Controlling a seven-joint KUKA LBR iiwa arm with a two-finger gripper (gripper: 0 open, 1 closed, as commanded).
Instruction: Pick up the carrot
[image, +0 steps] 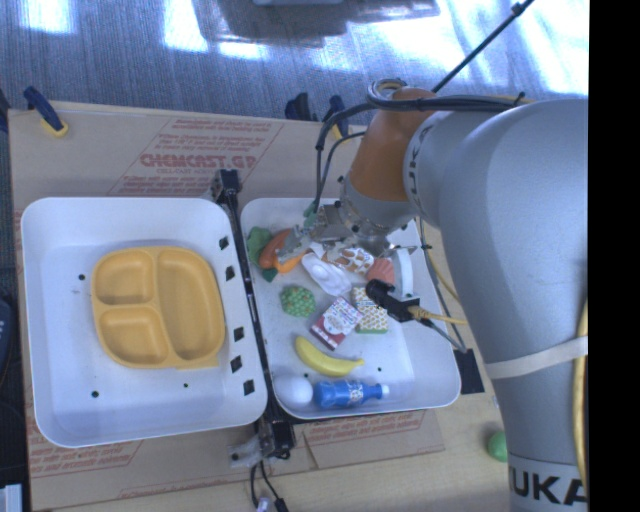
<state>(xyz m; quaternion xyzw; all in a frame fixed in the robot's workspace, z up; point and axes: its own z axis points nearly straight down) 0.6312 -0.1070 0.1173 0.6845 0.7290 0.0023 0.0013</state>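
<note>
Grey arm (500, 250) comes in from the right, wrist bent down over the right bin (430, 385), gripper (318, 228) low in the clutter so can't tell how the jaws stand, and the carrot (277, 253) lies just left of it, long axis slanting upper-right to lower-left.

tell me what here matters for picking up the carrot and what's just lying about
For the job:
carrot, at the right bin's upper left
end effector, low over the pile beside it
right bin

Lying about:
banana
blue bottle
white egg
yellow divided tray in left bin
</note>
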